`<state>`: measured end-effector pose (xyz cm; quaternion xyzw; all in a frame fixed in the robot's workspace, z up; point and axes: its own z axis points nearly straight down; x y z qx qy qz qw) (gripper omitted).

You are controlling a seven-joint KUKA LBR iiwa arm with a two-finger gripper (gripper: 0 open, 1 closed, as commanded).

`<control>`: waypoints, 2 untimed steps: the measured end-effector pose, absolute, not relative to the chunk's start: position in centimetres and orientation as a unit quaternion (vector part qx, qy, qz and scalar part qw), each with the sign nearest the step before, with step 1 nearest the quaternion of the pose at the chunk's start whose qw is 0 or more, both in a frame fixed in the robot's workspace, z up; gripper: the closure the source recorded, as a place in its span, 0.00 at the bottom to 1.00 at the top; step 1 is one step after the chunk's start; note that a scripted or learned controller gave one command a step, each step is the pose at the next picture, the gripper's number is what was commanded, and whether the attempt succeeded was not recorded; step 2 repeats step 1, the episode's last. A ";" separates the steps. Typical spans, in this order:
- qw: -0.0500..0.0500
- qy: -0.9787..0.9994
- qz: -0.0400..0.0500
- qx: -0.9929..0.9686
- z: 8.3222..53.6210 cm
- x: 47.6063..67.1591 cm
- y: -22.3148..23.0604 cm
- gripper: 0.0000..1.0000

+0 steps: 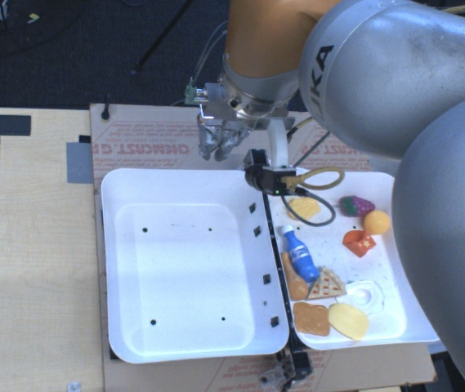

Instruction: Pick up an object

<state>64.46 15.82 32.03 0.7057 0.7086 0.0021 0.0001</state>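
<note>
The metal two-finger pincer (pixel 218 143) is seen above the far rim of the left shallow white bin (pixel 126 219), well apart from all objects; its fingers hang close together, nothing between them. A miss is judged likely if descent is made here: no object lies below. The crowding in the right white bin (pixel 383 321) could cause a slip. The small blue plastic bottle with white cap (pixel 298 254) lies tilted there, against the tan bread-shaped toy (pixel 295 280), beside the waffle wedge (pixel 327 285).
</note>
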 end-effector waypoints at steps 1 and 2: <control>-0.003 0.709 -0.002 0.705 27.3 64.2 24.6 1.00; -0.003 0.709 -0.002 0.705 27.3 64.2 24.6 1.00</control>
